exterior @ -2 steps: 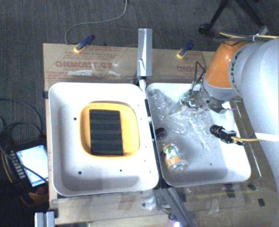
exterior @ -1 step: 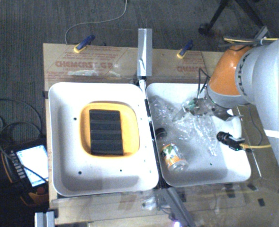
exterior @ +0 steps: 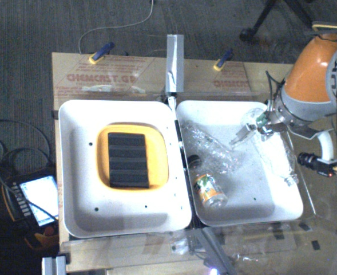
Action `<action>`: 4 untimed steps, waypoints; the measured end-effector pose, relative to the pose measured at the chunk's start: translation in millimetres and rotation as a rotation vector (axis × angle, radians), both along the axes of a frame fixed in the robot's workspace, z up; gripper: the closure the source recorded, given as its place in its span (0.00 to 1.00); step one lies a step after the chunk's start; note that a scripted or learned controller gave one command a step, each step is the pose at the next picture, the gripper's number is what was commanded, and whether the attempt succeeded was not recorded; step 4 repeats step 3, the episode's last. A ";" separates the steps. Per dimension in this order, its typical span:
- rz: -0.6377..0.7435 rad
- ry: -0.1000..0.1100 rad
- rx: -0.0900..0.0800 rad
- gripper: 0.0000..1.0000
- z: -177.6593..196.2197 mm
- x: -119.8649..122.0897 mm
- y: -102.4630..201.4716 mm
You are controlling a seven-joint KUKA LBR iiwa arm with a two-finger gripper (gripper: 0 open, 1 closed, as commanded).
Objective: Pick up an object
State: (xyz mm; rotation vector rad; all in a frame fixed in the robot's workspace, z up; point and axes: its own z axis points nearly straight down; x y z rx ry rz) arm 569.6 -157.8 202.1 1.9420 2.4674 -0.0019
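Drink can, orange and green, lying tilted on its side in the right bin, near that bin's front left corner and just beside the divider between the two bins. Just behind it, a small dark cap-like item, too small to identify. Further back and toward the middle of the same bin, crumpled clear plastic, spread diagonally across the floor, touching nothing else that can be made out. Above the right bin's rear right part, the gripper, pale and partly see-through against the white floor, reaching in from the right below the orange band of the arm; whether open or closed, impossible to tell from this angle, and nothing seen between its tips. Well apart from the can. In the left bin, a yellow tray sitting flat near the centre, holding a black ribbed block that fills most of it. Under both bins, a cardboard sheet held by two blue-and-yellow clamps at the rear edge.
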 end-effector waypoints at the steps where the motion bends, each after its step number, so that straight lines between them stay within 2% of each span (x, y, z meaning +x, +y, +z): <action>1: 0.011 -0.010 0.000 0.00 -103.9 -16.1 -4.3; 2: 0.011 -0.010 0.000 0.00 -103.9 -16.1 -4.3; 3: 0.011 -0.009 0.002 1.00 -95.2 -15.7 -3.6; 4: 0.011 -0.009 0.002 1.00 -95.2 -15.7 -3.6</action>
